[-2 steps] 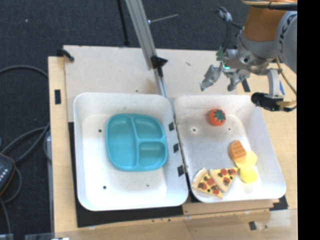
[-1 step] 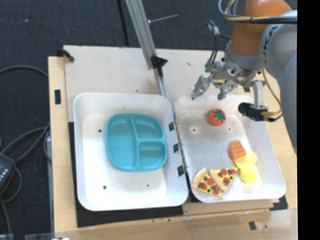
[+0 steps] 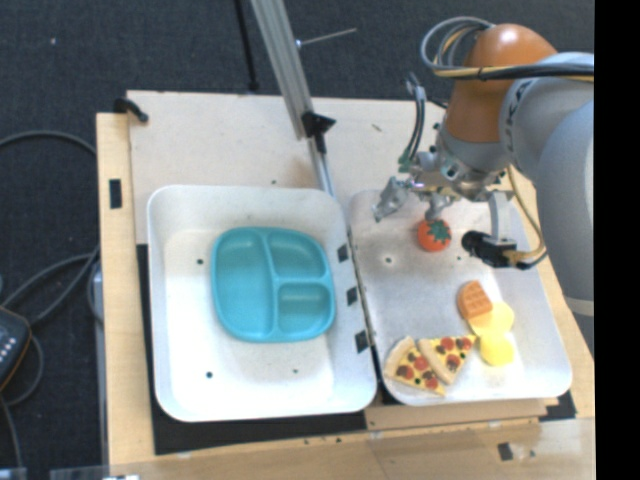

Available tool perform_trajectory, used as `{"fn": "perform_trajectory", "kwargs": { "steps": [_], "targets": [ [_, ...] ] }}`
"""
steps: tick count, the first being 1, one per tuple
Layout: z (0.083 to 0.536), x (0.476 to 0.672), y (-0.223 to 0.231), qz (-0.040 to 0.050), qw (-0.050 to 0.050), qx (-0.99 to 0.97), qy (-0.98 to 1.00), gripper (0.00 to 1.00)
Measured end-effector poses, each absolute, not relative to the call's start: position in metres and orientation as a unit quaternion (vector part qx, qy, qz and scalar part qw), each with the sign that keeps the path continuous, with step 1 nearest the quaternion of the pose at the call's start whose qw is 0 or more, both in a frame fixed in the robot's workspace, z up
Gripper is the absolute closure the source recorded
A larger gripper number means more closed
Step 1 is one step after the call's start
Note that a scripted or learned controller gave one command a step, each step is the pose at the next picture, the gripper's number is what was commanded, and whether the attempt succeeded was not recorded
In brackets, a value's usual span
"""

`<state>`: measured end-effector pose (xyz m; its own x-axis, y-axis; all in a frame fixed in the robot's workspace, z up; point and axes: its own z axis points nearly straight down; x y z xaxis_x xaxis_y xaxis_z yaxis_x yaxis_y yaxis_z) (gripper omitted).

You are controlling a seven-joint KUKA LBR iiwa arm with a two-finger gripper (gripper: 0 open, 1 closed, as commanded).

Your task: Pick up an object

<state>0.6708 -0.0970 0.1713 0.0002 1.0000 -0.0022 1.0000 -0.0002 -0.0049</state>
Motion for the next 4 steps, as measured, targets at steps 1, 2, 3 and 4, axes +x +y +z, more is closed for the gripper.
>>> {"fn": "perform_trajectory", "kwargs": {
  "steps": [1,2,3,4],
  "targets": [
    [0.128,0.665,-0.098,0.0019,0.000,-0.707,-0.707,0.00],
    [0.142,0.667,-0.099,-0.0009,-0.002,-0.708,-0.706,1.00],
    [0.194,0.659,-0.098,-0.0018,-0.002,-0.708,-0.706,1.00],
    [0.232,0.660,-0.100,-0.0016,-0.002,-0.707,-0.707,1.00]
  ]
}}
